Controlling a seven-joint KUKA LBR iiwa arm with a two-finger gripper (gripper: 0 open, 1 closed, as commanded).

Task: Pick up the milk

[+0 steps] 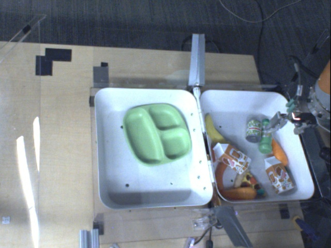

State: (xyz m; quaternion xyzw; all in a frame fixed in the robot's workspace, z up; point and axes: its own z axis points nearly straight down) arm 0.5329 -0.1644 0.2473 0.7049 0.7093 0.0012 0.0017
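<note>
Two white cartons with orange-brown print lie in the right bin. One milk carton rests near the bin's front right corner, and a similar carton lies towards the front middle. My gripper hangs over the bin's right side, above and behind the front right carton, close to a green bottle. Nothing shows in its grasp.
The right bin also holds a banana, a small can, an orange carrot-like piece and an orange curved item at the front. A green divided plate sits in the left bin. A metal post stands between the bins.
</note>
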